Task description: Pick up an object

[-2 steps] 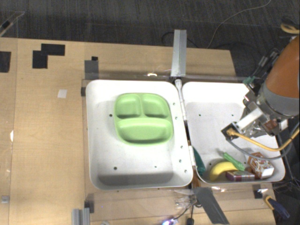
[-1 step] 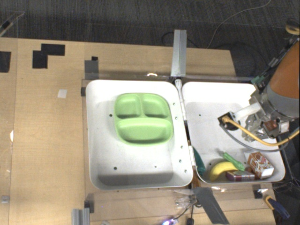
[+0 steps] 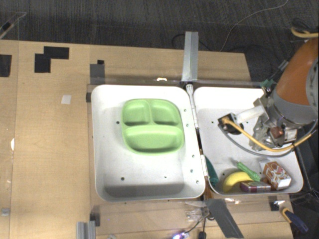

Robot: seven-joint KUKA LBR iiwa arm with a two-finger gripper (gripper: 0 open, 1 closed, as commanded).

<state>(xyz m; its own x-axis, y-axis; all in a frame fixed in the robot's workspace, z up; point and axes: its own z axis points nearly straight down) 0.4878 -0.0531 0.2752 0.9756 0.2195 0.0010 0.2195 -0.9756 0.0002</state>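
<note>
Bench (image 3: 45,133), two white bins side by side.

Left bin (image 3: 105,148), centre-left of frame: one green divided plate (image 3: 152,125) lying flat in its upper half, well clear of the walls.

Right bin (image 3: 215,148), centre-right of frame: loose items are bunched along its lower edge.
- Yellow banana (image 3: 232,180) at lower centre, curved, lying flat.
- Thin green item (image 3: 249,170) slanting just above the banana and touching or nearly touching it. It is too small to identify.
- Dark maroon packet (image 3: 254,186) just right of the banana, against the bin's lower rim.
- Red-and-white carton (image 3: 275,175) in the lower right corner, tilted, beside the packet.
- Teal sliver (image 3: 211,172) against the bin's left wall. I cannot make out what it is.

Arm (image 3: 299,78) enters from the right edge of the frame, its orange band over the right bin's upper right corner. Gripper (image 3: 266,132) sits over the right side of the right bin, above the carton in the frame and apart from it. Nothing is visibly held. Cables and glare clutter the tool, so I cannot tell whether it is released or clenched.
</note>
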